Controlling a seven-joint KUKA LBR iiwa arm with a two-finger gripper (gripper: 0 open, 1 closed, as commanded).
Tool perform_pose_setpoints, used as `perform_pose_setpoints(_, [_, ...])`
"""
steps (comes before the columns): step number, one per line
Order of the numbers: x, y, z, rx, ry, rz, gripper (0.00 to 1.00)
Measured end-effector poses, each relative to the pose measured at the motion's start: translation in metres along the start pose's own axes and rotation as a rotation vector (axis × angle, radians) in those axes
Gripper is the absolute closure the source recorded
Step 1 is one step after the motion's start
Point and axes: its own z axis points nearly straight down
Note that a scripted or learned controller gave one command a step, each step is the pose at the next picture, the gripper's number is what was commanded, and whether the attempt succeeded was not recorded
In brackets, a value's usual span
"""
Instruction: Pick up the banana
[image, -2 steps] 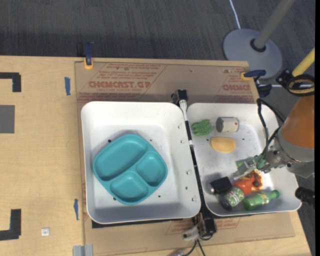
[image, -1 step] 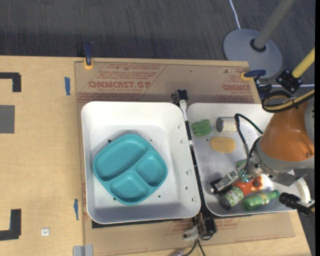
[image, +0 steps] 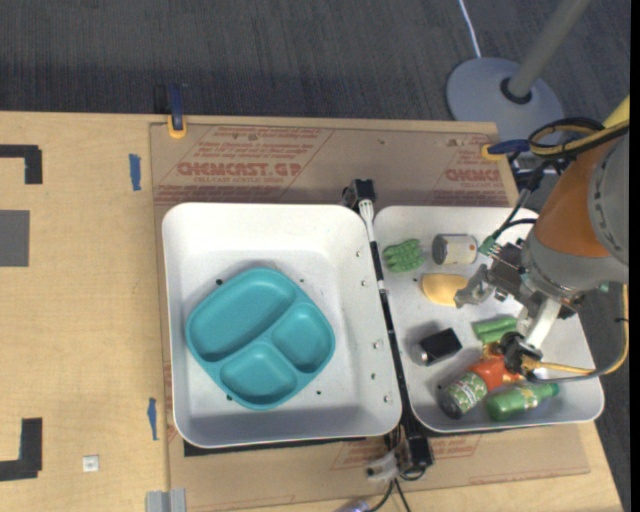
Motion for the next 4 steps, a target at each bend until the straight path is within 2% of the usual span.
perform_pose_setpoints(1, [-0.024,-0.016,0.052,-0.014,0.006,-0.276,0.0])
perform_pose_setpoints(2, [-0.029,-0.011,0.039,-0.03,-0.004,-0.272,1.0])
perform_pose_setpoints(3, [0.021,-0.064,-0.075,-0.002,0.001,-0.412,1.0])
perform_pose_setpoints(4, [0.02,-0.064,-0.074,0.0,0.0,-0.412,0.0])
